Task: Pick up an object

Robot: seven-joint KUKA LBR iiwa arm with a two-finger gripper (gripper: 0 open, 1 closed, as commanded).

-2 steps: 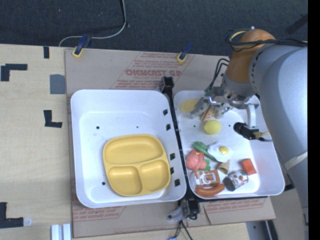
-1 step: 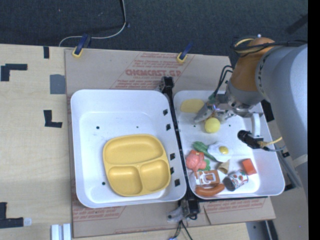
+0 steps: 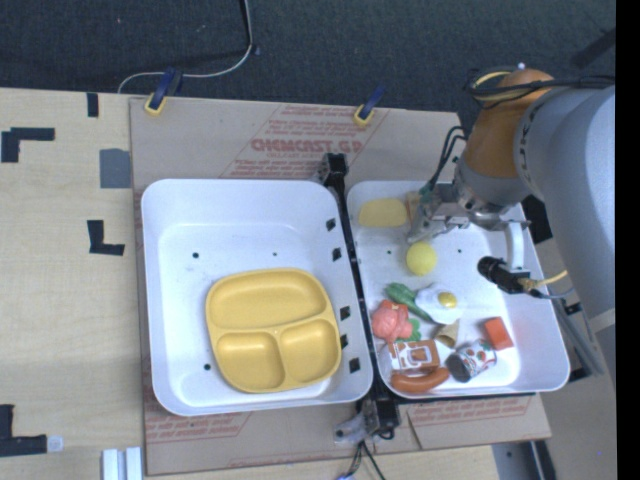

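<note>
Across the cardboard sheet (image 3: 300,138) under the bins there's red printing near its far edge, something like "CHEMCAST GP", upside down and partly cut off by the bins, so I can't swear to every letter. Two clamps, yellow (image 3: 158,98) and blue (image 3: 368,103), pinch that far edge.

Left bin (image 3: 175,218) has a yellow tray (image 3: 272,328) with three compartments sitting toward its near right corner. Lots of bare white floor along the far and left walls.

Right bin (image 3: 535,373) is the busy one. A yellow sponge-looking block (image 3: 381,213) lies at the far left corner, close to the divider. A lemon (image 3: 421,259) sits just nearer than that, roughly mid-bin. The gripper (image 3: 432,223) hangs right over the far side of the lemon, between it and the block. Whether the fingers are spread or closed I can't tell, they're dark and small against the arm (image 3: 510,133). Nothing visibly sits between them.

Toward the near edge it's a pile: green veg (image 3: 404,296), fried egg (image 3: 439,301), pink lump (image 3: 391,321), orange block (image 3: 497,333), a small carton (image 3: 413,353) with print too tiny to read, a sausage (image 3: 418,377) along the near wall, and a can-like thing (image 3: 470,362) beside it. Those are mostly touching or nearly so.

Open room in that bin is mainly the strip along the right wall and the patch around the lemon.
</note>
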